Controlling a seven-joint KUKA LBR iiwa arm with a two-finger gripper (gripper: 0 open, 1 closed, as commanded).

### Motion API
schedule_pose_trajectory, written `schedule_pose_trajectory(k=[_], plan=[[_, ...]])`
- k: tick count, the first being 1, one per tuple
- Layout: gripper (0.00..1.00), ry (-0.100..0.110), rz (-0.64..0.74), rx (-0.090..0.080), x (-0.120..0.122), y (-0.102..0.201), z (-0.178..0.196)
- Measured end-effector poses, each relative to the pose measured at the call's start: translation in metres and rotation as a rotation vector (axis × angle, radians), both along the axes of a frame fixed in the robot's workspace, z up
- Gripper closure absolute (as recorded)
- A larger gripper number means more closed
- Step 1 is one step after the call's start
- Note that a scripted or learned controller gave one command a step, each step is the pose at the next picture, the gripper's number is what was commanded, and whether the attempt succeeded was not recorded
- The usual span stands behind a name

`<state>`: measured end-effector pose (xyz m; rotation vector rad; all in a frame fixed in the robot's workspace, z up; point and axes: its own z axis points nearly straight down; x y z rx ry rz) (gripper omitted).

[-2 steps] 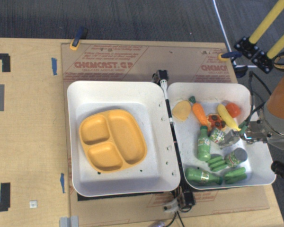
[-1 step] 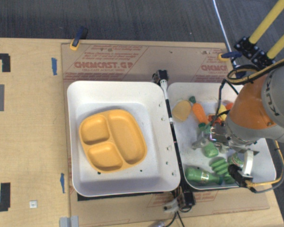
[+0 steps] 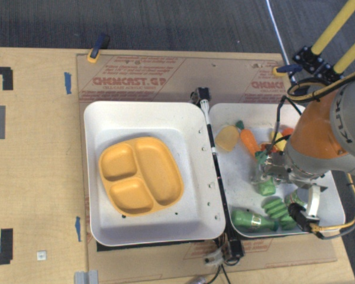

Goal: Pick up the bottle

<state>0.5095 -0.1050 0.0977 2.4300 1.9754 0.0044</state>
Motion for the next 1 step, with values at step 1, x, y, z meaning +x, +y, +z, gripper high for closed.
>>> schedule_pose_trajectory(k=[1], plan=[[1.0,0.008,0.025,0.006,0.0007,0.0279,0.1122]])
